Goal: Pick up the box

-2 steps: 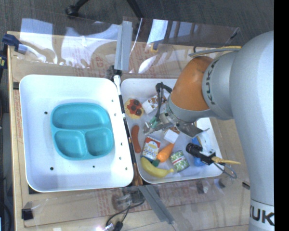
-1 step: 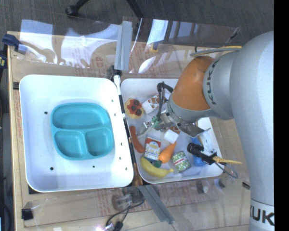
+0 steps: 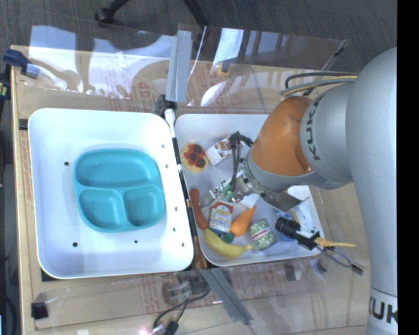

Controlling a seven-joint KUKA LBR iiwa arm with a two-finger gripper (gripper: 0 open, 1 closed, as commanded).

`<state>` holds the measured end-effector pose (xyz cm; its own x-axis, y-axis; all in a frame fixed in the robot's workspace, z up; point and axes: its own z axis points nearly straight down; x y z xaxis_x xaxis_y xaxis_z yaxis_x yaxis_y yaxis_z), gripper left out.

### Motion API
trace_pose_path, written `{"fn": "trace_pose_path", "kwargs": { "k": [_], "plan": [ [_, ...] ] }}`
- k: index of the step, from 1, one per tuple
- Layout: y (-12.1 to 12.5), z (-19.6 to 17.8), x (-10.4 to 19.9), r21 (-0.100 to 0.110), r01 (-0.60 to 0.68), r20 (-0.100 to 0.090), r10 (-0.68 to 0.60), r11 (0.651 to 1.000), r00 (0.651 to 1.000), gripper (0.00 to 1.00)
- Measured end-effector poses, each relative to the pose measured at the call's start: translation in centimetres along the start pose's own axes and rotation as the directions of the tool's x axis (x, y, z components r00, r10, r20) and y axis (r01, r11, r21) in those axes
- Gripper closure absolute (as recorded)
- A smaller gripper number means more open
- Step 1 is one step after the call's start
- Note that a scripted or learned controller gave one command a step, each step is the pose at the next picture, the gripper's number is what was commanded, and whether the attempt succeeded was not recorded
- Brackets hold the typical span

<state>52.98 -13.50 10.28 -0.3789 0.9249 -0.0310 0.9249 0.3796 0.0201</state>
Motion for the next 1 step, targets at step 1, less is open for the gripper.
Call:
{"fn": "trace_pose_path", "kwargs": {
  "k": [1],
  "plan": [
    [-0.09, -0.09, 0.8, 0.002, -0.055, 0.012, 0.055, 0.998, 0.998, 0.0]
  ]
}}
